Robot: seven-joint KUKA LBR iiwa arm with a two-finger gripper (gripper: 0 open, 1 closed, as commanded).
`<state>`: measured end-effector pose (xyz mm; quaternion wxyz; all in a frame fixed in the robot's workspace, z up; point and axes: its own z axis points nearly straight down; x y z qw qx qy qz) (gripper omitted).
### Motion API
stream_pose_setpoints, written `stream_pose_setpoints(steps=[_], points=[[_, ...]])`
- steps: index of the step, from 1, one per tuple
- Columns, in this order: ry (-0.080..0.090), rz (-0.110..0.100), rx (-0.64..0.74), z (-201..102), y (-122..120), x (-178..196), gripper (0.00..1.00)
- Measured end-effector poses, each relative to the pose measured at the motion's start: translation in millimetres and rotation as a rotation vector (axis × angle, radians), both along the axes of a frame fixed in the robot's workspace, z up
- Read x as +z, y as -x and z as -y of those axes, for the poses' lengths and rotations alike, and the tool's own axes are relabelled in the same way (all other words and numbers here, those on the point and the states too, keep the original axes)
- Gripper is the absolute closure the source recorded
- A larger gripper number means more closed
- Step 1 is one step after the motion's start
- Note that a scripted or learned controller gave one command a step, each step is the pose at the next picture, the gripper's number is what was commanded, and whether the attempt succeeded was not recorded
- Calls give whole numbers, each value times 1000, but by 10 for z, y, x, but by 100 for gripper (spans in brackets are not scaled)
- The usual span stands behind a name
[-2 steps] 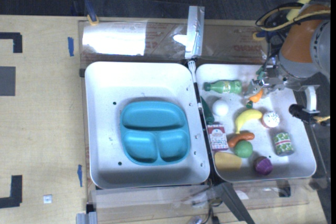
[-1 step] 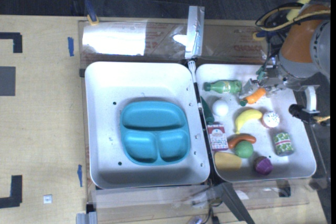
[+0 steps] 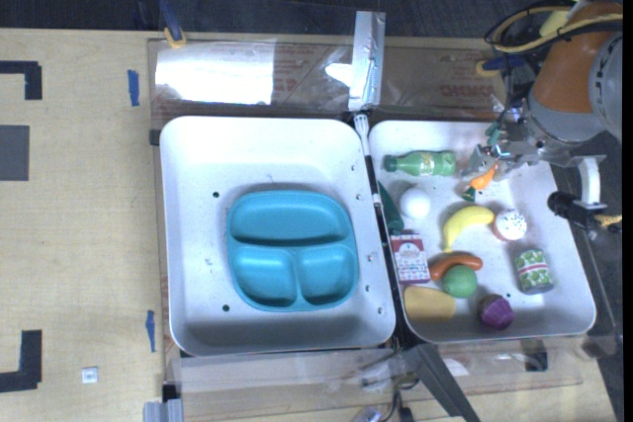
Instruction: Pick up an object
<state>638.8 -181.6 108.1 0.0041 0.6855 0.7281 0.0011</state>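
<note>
My gripper (image 3: 501,147) hangs over the back right part of the right bin (image 3: 574,316), just right of a green bottle (image 3: 420,163) that lies on its side. A small orange carrot (image 3: 482,179) sits right below and left of the gripper tip; whether they touch is unclear. Further forward in that bin lie a white ball (image 3: 415,206), a yellow banana (image 3: 465,221), a round white and red piece (image 3: 510,225), a green can (image 3: 532,270), a red box (image 3: 408,258), a red sausage (image 3: 455,263), a green ball (image 3: 459,283), a yellow block (image 3: 430,301) and a purple piece (image 3: 496,312).
The left bin (image 3: 188,212) holds a blue divided tray (image 3: 292,247). A clear plastic sheet (image 3: 257,69) lies behind the bins. The grey arm with its orange band (image 3: 569,79) reaches in from the upper right, with yellow cables (image 3: 524,25) above it.
</note>
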Motion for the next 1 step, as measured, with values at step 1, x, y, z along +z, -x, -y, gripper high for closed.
stream_pose_setpoints(steps=[1], points=[[-3,7,108,-780,-316,1007,100]])
